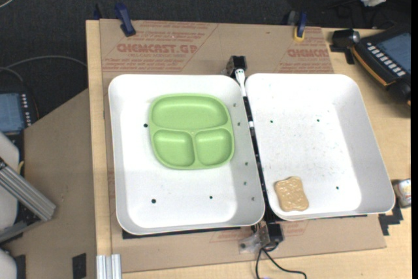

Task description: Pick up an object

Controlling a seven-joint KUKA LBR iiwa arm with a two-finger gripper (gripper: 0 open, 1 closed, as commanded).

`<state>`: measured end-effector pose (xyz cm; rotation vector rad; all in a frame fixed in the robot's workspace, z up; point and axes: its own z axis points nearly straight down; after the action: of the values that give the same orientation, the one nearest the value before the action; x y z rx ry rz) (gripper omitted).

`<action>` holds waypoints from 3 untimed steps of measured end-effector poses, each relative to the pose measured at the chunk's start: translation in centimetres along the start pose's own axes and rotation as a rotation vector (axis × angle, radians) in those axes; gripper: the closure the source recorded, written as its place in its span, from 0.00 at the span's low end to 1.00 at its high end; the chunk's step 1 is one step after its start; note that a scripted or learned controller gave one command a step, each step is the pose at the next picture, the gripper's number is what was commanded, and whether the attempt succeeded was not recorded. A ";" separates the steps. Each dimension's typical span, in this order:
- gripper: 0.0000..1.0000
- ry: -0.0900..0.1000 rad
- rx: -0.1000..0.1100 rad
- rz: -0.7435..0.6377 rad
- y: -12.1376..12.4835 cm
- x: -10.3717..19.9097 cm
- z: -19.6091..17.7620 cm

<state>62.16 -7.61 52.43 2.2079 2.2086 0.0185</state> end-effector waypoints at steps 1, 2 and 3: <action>1.00 0.006 0.031 -0.001 -5.8 2.2 8.2; 1.00 0.006 0.031 -0.001 -12.6 4.3 12.4; 1.00 0.006 0.032 -0.003 -14.7 7.3 18.8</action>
<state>47.86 -0.44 33.31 2.2237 2.2306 -0.0099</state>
